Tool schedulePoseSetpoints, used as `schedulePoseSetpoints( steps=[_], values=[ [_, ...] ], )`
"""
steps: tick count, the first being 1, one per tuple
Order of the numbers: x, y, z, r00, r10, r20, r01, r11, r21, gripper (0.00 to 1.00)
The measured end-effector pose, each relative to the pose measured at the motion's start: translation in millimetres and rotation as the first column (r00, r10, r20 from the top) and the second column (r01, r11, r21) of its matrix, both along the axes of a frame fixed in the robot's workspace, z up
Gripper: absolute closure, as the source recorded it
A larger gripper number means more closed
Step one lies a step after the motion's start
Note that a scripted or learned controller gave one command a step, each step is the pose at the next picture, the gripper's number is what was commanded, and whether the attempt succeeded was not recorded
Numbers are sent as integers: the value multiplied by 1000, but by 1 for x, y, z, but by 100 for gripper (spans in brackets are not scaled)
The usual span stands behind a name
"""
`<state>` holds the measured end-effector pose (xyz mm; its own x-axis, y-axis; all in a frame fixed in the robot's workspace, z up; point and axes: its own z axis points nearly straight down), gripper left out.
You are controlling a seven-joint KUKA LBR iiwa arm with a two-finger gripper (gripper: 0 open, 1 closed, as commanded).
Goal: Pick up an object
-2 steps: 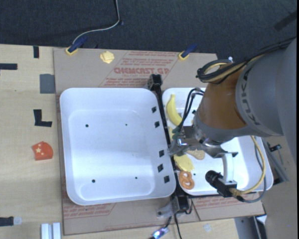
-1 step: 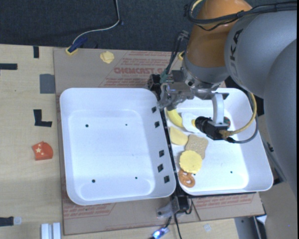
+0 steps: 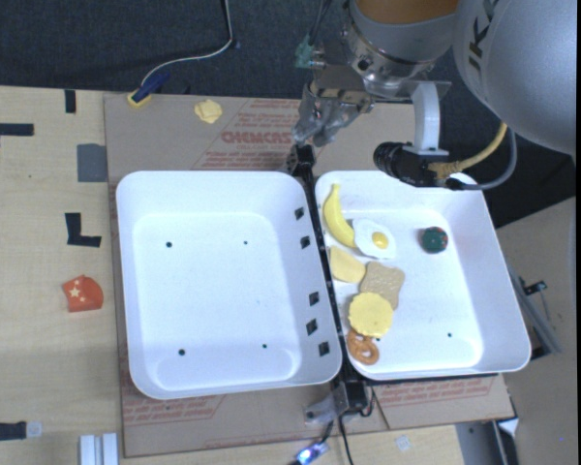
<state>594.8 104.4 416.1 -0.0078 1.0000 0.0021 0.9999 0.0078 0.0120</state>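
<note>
The claw (image 3: 315, 129) hangs above the far edge of the table (image 3: 39, 250), just beyond the seam between the two bins; whether it is spread or closed cannot be determined. The right bin (image 3: 484, 289) contains a banana (image 3: 337, 218), fried egg (image 3: 376, 239), cracker (image 3: 382, 280), yellow disc (image 3: 370, 313), pretzel (image 3: 362, 349) and green ball (image 3: 433, 239). The left bin (image 3: 213, 279) adjoins it.

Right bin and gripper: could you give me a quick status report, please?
Gripper over the top rim between the bins, nothing seen in it. Banana, fried egg, cracker, pretzel, green ball in right bin. Nothing blocking.
</note>
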Motion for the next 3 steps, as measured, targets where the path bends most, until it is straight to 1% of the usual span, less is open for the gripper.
schedulePoseSetpoints(
  steps=[1,2,3],
  values=[
    [-28,69,118,1000,3,0,-3,1000,3,100],
    [-96,92,119,1000,-2,-14,2,1000,-2,100],
    [-111,110,118,1000,-6,-14,6,1000,-3,100]
  ],
)
